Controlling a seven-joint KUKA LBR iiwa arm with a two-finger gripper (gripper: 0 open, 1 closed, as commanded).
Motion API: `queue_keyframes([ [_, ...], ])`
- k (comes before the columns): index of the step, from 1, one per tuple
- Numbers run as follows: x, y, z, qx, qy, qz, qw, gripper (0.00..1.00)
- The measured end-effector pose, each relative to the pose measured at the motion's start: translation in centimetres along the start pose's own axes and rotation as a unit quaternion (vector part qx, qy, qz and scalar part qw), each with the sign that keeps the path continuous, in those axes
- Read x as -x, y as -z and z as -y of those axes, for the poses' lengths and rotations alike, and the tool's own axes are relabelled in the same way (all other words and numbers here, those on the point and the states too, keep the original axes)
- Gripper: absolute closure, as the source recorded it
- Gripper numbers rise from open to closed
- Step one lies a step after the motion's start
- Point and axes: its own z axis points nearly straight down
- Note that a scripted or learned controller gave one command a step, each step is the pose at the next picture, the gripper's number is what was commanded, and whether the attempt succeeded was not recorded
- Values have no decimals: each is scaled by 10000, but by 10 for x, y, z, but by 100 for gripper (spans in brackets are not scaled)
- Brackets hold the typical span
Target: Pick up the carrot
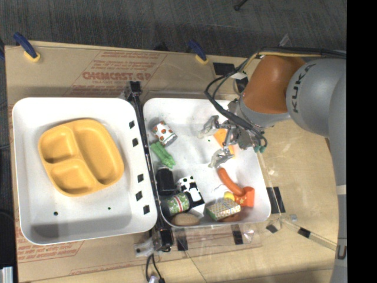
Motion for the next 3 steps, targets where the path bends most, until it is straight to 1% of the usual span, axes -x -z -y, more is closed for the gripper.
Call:
queue_keyframes([
  [1, 3, 12, -1, -12, 36, 28, 10000, 100],
  [2, 3, 11, -2, -10, 42, 25, 10000, 0],
  [3, 5, 23, -3, -25, 74, 61, 10000, 100],
])
